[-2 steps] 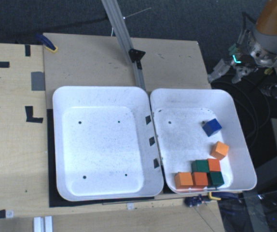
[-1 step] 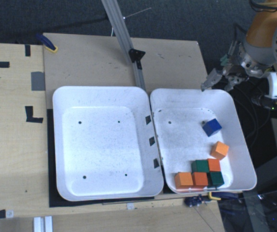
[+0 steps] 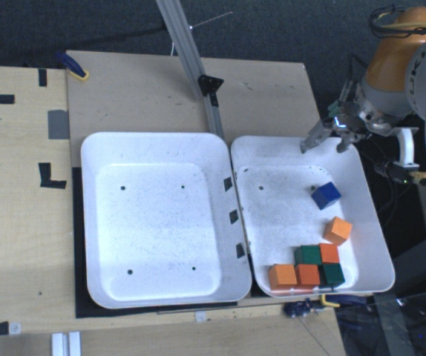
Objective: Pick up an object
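A blue block [image 3: 326,195] and a tilted orange block [image 3: 338,230] lie apart; orange and green blocks [image 3: 307,266] cluster at the near edge

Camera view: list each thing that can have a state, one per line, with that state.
Gripper: open, nothing between its fingers, above the right bin's far rim.
Blue block: loose in the right bin, apart from the others.
Orange block: tilted, lying alone.
Block cluster: orange and green blocks packed together at the near edge.
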Available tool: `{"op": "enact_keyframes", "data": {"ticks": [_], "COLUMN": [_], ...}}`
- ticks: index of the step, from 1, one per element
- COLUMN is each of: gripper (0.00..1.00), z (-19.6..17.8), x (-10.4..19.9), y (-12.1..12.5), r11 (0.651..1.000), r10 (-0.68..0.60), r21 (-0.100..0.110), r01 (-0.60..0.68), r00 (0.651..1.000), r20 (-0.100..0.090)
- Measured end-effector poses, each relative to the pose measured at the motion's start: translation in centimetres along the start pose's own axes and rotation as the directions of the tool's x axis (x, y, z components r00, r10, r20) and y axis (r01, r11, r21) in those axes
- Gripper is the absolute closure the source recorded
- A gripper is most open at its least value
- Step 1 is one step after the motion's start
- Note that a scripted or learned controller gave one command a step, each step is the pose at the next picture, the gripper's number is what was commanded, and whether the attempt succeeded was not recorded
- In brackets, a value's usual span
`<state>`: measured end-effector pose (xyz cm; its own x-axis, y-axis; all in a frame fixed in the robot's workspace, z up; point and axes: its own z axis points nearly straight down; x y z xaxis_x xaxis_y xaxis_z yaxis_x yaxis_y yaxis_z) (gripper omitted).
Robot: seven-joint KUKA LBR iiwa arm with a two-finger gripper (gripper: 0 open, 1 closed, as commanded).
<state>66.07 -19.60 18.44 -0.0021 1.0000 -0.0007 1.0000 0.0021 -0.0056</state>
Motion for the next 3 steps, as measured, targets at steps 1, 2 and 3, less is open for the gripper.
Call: {"op": "enact_keyframes", "data": {"ticks": [1,2,3], "gripper": [0.00,1.00,1.00], "z": [4.5,3.2,-2.4], "x": [0.4,0.4,1.3], "y": [0.4,0.5,0.0], "r11": [1.000,1.000,1.000], "r10": [-0.002,-0.003,0.000], "r21": [0.000,-0.004,-0.010], "r01": [0.002,0.003,0.000], "r00": [1.000,1.000,1.000], "r20": [0.000,0.001,0.000]}}
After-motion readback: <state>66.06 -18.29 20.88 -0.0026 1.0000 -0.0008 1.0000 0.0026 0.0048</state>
